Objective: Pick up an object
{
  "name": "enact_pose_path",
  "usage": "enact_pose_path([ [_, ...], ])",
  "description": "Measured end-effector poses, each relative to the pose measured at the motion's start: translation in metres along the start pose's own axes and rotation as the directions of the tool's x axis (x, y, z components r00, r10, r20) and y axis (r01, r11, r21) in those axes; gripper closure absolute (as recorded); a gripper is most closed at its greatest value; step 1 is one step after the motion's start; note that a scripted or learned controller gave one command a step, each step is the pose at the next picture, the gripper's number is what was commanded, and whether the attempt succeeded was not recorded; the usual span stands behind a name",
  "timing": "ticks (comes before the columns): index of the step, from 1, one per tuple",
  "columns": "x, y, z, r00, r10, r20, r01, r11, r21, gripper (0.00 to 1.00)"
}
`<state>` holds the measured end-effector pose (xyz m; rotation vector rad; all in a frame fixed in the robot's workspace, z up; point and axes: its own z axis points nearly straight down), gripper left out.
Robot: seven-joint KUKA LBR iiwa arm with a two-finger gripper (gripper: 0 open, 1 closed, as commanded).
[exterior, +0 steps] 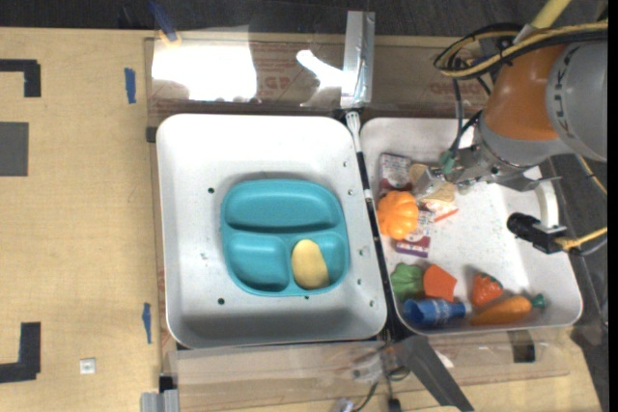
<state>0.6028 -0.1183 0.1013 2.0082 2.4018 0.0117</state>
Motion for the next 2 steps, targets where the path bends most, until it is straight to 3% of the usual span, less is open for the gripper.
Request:
enact_pose_path([
  [1,0.000,0.001,-0.010,1.000,0.001,0.001,-0.001,1.000,-0.003,1.00],
  [2,0.068,0.069,-0.087,0.999,0.041,-0.003,-0.041,0.999,0.004,1.00],
])
